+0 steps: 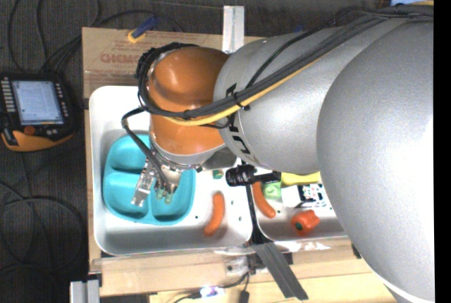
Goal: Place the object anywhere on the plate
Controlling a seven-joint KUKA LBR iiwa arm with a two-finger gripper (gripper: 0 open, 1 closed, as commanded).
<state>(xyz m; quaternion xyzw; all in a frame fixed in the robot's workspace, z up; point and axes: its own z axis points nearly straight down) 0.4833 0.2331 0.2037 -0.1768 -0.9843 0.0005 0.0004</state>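
Observation:
A turquoise divided plate (120, 178) lies in the left white bin (106, 111). My gripper (154, 190) hangs right over the plate's right half, fingers pointing down and standing apart, and I see nothing between them. An orange sausage-shaped object (215, 214) lies on the bin floor just right of the plate. The arm's orange band and grey body hide the back of the bin and much of the right one.
The right bin (310, 242) holds a second orange sausage shape (265, 206), a green piece (272, 189), a red-orange round object (304, 223) and a white card (314, 196). A small green bit (218, 173) sits near the divider between the bins.

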